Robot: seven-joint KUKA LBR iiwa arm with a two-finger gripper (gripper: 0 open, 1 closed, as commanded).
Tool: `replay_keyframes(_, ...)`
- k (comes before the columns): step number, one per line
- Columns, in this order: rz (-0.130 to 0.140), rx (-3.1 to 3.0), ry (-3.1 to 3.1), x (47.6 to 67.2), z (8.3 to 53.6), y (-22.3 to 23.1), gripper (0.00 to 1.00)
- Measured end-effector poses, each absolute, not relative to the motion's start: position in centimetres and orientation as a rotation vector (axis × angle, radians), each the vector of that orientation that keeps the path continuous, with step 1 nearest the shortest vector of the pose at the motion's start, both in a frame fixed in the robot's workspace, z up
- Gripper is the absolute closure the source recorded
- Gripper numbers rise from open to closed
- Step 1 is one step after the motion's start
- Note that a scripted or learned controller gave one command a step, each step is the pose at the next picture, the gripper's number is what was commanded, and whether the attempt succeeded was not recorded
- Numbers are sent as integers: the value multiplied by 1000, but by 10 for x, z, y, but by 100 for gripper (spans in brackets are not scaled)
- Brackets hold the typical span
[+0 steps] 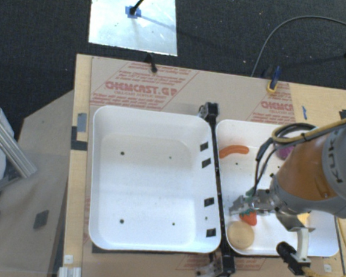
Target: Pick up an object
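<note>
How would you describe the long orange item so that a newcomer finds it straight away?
Start at the right bin of the two white ones. Near its far wall, close to the black divider, lies the orange sausage-shaped item. It is long, thin and slightly curved, unlike the round tan ball and the small red piece at the near end.

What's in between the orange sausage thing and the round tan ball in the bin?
In the camera view, a small red object lies between the orange sausage and the tan ball, just above the ball, at the gripper.

"CHEMCAST GP", red print, on bench sheet [143,84] behind bins; partial repeat at right; "KU" on arm [334,170].
</note>
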State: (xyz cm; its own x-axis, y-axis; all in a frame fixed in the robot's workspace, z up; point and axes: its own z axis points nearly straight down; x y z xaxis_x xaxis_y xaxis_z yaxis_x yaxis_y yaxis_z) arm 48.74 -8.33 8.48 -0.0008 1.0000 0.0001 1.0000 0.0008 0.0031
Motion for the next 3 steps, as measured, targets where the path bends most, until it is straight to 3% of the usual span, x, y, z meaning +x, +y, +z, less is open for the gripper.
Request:
replay_keyframes(1, 4, 2219, 2221, 488, 85, -83, 0)
replay_keyframes(2, 10, 2216, 2224, 489, 96, -82, 100)
replay_keyframes(3, 15, 2202, 2233, 489, 189, 37, 100)
